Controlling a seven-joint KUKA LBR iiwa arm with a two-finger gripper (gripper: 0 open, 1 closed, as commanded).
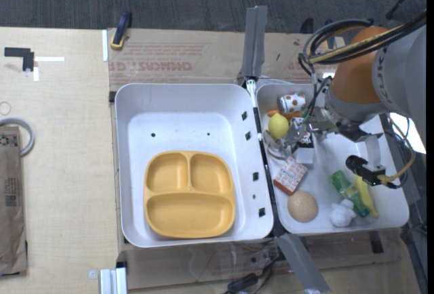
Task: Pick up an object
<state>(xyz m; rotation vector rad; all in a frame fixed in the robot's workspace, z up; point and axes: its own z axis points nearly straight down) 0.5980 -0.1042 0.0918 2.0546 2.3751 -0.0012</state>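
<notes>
My gripper (298, 133) reaches down into the right bin (390, 208) near its left wall, beside a yellow lemon-like fruit (278, 125). Just below the gripper lies a red and white packet (290, 175). A tan round ball (302, 206) sits near the bin's front. A white cup with red marks (292, 102) lies at the back of the bin. Green and yellow items (354, 190) and a white crumpled piece (342, 215) lie at the front right.
The left bin (135, 116) holds a yellow divided plate (190, 194). A metal divider (255, 42) stands between the bins at the back. Brown cardboard (169, 55) lies behind the left bin. The arm's orange band (356, 76) and black cables hang over the right bin.
</notes>
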